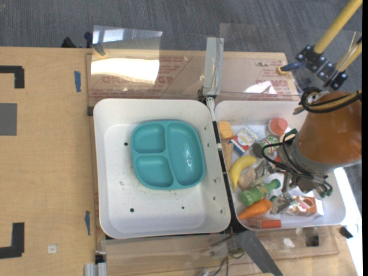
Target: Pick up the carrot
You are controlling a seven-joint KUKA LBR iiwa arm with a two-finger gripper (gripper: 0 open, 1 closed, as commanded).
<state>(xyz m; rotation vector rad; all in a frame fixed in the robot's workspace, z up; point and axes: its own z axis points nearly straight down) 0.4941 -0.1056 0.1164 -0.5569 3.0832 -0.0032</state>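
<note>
The carrot (pixel 255 208) lies near the front of the right bin (pixel 336 209), just beside a green toy (pixel 251 196) and below a banana (pixel 241 168). The gripper (pixel 283 195) hangs low right next to it. I cannot tell how its fingers stand.

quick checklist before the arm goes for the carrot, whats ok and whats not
1. Carrot in view, near the front of the right bin: ok.
2. Gripper over the right bin: ok.
3. Gripper centred on the carrot: not ok, it sits just to the right.
4. Finger opening: cannot tell.
5. Room around the carrot: not ok, green vegetable touches it.
6. Carrot between the fingers: not ok.
</note>
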